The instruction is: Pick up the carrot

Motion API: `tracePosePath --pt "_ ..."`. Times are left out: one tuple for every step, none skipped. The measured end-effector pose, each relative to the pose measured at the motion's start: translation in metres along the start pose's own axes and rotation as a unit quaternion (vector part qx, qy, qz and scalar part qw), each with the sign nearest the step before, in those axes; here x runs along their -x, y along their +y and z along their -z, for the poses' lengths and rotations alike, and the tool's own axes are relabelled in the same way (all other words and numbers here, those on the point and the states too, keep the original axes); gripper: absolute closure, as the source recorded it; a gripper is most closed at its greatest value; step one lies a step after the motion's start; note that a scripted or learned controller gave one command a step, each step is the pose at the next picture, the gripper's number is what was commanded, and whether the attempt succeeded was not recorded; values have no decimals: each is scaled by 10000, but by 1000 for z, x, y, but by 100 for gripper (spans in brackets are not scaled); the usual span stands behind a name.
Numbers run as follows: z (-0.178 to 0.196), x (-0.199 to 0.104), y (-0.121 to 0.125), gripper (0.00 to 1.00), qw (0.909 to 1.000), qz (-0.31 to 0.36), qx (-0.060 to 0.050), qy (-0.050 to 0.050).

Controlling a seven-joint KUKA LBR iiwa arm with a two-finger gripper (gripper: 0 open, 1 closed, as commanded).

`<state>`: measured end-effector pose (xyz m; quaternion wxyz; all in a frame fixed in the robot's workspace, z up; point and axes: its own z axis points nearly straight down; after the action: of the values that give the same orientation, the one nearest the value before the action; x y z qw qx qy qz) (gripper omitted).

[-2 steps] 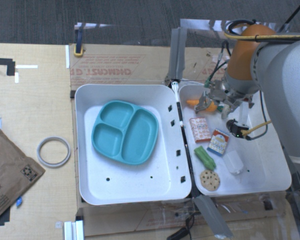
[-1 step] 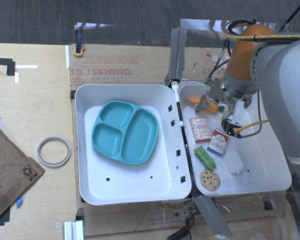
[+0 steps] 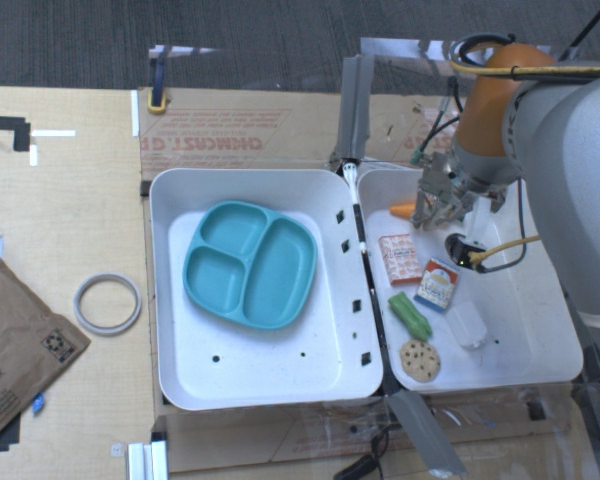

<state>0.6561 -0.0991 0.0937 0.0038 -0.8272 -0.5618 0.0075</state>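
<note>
The carrot [image 3: 404, 209] is a small orange piece lying near the back left of the right bin [image 3: 540, 358]. My gripper [image 3: 427, 215] hangs just to the carrot's right, low over the bin floor, with its dark fingers pointing down right beside the carrot's end. The fingers are partly hidden by the wrist, and the carrot's right end disappears behind them.
In the right bin lie a red-and-white packet [image 3: 398, 258], a small colourful carton [image 3: 436, 286], a green vegetable [image 3: 410, 315] and a cookie [image 3: 419, 360]. The left bin [image 3: 180, 368] holds a teal divided plate [image 3: 251, 263]. A tape ring [image 3: 107, 302] lies on the bench at left.
</note>
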Motion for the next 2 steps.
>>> tracePosePath --pt "0 0 0 0 10000 3 0 -1" --pt "5 1 0 100 10000 12 -24 -13"
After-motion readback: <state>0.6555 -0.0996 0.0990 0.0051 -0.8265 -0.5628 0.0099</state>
